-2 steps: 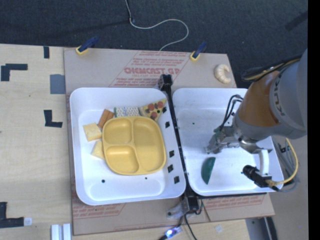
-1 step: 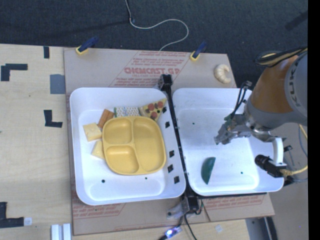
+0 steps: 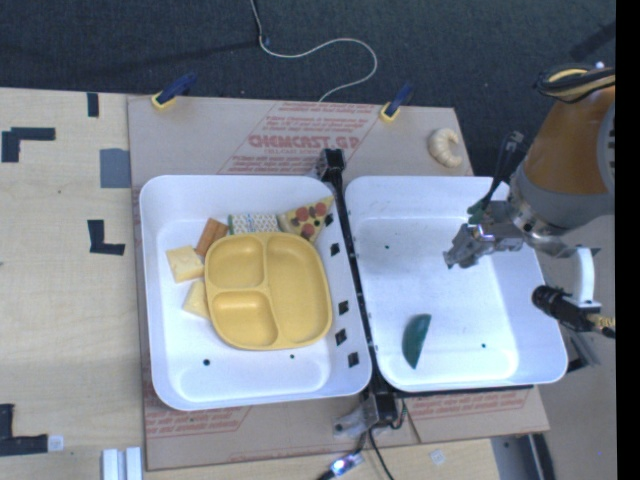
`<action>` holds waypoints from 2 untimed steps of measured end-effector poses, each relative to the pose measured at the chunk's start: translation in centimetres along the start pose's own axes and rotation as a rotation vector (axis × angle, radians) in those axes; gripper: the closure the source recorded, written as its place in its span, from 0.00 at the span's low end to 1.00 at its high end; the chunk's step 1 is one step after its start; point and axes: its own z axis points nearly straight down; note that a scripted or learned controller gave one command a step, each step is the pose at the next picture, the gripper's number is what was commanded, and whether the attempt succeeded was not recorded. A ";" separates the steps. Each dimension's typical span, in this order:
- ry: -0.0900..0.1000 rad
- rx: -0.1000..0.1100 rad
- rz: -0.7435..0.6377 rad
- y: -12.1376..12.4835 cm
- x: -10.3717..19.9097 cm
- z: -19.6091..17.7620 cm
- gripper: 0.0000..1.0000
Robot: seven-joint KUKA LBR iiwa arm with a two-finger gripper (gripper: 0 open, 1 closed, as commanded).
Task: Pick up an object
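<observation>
The claw is a small dark cluster of metal hanging over the right bin, and from here it is too blurred and too small to tell how it is set; nothing can be made out in it. The arm behind it is cut off at the right side of the view. In the left bin a yellow divided plate covers much of the floor and hides parts of the things under its far and left rims: pale and tan flat pieces poke out on the left, and a patterned piece shows near the bin's far right corner. The one loose thing in the right bin is a dark green object, smooth, slim and a little curved, broader at its far end and narrowing toward the near one. It lies flat near the bin's near edge, left of centre, well apart from the claw. Its long axis runs almost near-to-far, the far end leaning slightly right. A pale lump sits on the worktop beyond the right bin's far edge.
</observation>
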 end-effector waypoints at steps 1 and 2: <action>0.002 0.005 0.001 0.0 0.1 -0.4 1.00; 0.002 0.004 -0.004 2.6 4.1 -1.2 1.00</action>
